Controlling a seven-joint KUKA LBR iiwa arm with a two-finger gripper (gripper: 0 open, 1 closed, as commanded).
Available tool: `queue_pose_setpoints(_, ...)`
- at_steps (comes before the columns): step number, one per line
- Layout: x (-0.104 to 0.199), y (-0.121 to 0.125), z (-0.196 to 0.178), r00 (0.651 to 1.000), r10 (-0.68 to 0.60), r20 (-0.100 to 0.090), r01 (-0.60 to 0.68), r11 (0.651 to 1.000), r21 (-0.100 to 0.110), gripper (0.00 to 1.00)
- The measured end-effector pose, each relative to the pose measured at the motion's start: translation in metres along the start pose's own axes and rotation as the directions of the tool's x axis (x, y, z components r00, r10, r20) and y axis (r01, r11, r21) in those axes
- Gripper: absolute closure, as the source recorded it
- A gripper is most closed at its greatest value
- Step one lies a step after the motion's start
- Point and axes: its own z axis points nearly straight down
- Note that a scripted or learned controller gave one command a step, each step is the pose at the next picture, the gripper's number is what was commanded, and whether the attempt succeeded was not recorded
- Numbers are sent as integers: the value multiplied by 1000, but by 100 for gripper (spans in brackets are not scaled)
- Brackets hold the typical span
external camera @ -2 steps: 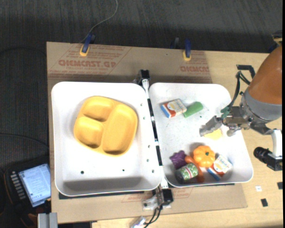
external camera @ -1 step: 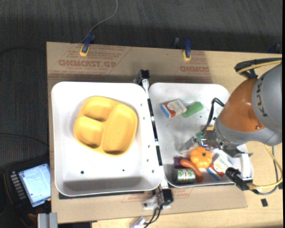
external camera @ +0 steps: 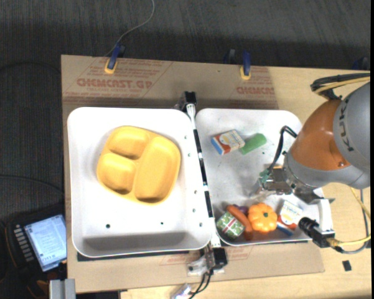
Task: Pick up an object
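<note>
Single fixed camera overhead, slanted down on both bins (external camera: 81, 167), moderate distance.

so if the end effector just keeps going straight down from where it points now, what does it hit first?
Probably bare floor of the right bin. The end effector hangs over an open patch, with the orange pumpkin just nearer the camera. Depth is unclear from one slanted view.

Dark grey carpeted floor (external camera: 249, 17), brown cardboard sheet (external camera: 174, 80) covering the bench, blue and yellow clamps (external camera: 116, 57) at its far edge, thin black cable (external camera: 146, 5) on floor, small lit screen (external camera: 43, 240) at lower left
</note>
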Motion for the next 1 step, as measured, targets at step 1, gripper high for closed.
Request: queue_pose_setpoints(1, 0, 0, 0, 1000, 0, 0, 0, 1000, 0, 0)
